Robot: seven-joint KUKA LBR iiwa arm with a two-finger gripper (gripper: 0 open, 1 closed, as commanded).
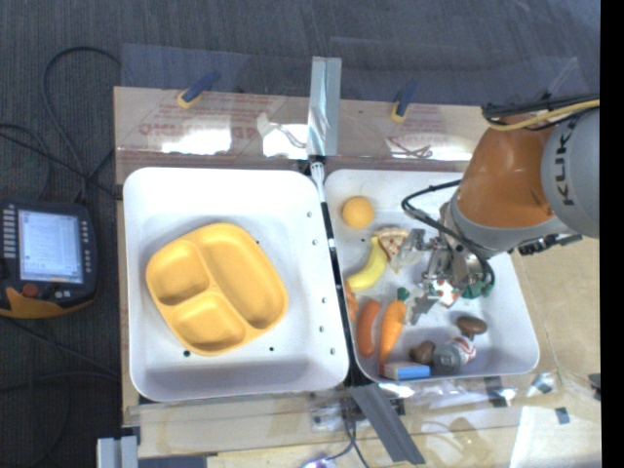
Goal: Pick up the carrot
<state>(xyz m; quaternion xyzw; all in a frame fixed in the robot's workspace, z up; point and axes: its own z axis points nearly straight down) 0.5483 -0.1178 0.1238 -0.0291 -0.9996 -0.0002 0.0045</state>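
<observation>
Hovering beside the tapered, smooth orange carrot (390,330), metal jaws (430,295), their opening impossible to tell.

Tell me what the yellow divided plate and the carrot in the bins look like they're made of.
The yellow divided plate looks like moulded plastic: uniform colour, smooth rounded compartments, a soft sheen. The carrot is probably a plastic toy, judging by its even orange and smooth skin, though at this size a real one can't be ruled out.

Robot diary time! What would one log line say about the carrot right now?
task: pick up carrot | carrot: lying in right bin, beside a sausage | gripper: just right of carrot, not holding it
</observation>
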